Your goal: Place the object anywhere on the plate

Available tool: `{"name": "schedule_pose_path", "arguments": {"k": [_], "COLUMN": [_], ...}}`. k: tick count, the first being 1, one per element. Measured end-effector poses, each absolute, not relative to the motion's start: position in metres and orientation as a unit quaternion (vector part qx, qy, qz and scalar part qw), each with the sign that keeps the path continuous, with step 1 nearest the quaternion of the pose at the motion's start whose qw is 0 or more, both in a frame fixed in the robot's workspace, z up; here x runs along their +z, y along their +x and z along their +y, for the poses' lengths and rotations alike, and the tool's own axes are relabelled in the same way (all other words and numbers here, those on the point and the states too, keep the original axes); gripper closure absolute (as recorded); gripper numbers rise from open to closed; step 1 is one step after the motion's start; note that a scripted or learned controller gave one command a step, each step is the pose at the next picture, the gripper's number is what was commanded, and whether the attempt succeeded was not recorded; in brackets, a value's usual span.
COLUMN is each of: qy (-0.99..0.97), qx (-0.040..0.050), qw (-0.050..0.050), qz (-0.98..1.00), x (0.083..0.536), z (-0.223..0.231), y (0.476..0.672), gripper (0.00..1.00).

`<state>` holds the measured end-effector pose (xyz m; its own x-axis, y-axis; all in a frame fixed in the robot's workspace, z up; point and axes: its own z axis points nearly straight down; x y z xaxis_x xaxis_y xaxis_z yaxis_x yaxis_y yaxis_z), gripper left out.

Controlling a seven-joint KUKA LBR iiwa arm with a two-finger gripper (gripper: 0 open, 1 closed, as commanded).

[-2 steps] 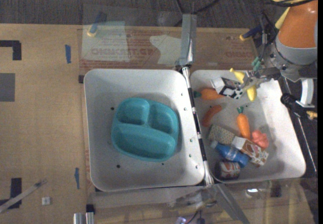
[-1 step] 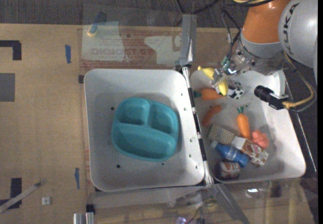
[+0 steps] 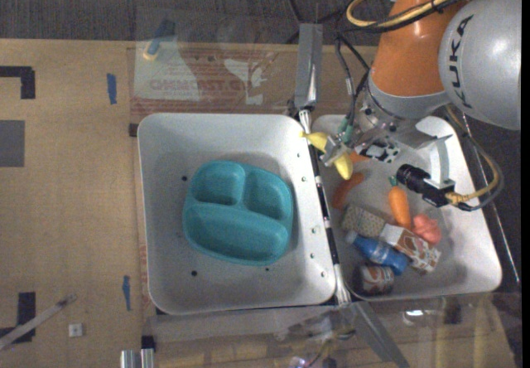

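While the gripper (image 3: 358,142) hangs over the top left corner of the right bin (image 3: 484,271), you have a yellow banana (image 3: 330,154) lying right under it against the divider, though from this angle you cannot tell whether it is gripped. Confirm a firm hold before lifting, then carry it left and set it on the teal plate (image 3: 238,211) in the left bin (image 3: 161,167).

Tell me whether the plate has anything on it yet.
Empty. All three compartments of the plate show bare teal; the toy food lies in the right bin.
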<state>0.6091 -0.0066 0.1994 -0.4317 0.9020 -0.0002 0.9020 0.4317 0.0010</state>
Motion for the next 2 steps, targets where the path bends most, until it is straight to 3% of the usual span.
{"name": "schedule_pose_path", "arguments": {"k": [1, 2], "qy": [0.451, 0.452], "qx": [-0.0001, 0.0002], "qw": [-0.001, 0.0], "qz": [0.892, 0.892], "x": [0.1848, 0.1851], "z": [0.0418, 0.0407], "y": [0.5836, 0.5838], "gripper": [1.0, 0.0]}}
